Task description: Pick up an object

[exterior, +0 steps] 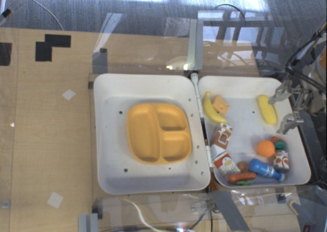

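My gripper point(284, 108) hangs over the right rim of the right bin point(245, 90). It is open, its two metal fingers point(279, 93) spread apart with nothing between them. Just left of it lies a small yellow banana point(267, 109). A second banana point(212, 109) lies by the bin's left wall, with a tan cracker point(220, 105) touching it. Lower down are a brown-and-white carton point(222, 136), an orange ball point(265, 148), a blue bottle point(265, 169), a red sausage point(241, 177) and a small can point(281, 160).
The left bin point(110, 123) holds a yellow divided plate point(158, 133). A metal divider point(200, 118) runs between the bins. Clear plastic walls stand behind them. Dark cables point(304, 54) trail at the right by the arm.
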Motion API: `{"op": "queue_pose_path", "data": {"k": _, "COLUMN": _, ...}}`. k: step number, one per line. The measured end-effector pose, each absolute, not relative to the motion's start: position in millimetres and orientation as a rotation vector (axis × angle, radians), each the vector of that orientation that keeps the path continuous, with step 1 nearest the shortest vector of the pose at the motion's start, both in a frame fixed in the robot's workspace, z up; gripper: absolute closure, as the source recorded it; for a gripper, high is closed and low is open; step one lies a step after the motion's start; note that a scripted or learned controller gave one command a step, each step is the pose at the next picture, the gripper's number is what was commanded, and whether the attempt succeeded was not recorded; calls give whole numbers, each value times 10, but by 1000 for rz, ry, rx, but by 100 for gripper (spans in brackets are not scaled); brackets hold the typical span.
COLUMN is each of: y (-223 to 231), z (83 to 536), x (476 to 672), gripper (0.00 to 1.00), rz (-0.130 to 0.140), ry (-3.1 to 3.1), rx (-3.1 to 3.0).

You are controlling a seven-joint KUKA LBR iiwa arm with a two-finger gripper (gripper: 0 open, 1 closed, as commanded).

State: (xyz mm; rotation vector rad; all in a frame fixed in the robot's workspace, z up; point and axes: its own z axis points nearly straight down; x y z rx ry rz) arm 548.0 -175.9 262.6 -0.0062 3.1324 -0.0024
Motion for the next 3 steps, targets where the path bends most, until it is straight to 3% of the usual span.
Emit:
{"op": "queue_pose_path", "data": {"k": 1, "y": -1878, "z": 967, "x": 5481, "gripper": 0, "rz": 0, "ry": 3137, "rx": 36}}
{"op": "queue_pose_path", "data": {"k": 2, "y": -1068, "z": 1053, "x": 5150, "gripper": 0, "rz": 5, "ry": 3064, "rx": 665}}
{"op": "queue_pose_path", "data": {"k": 3, "y": -1298, "z": 910, "x": 4933, "gripper": 0, "rz": 3, "ry": 3075, "rx": 537}}
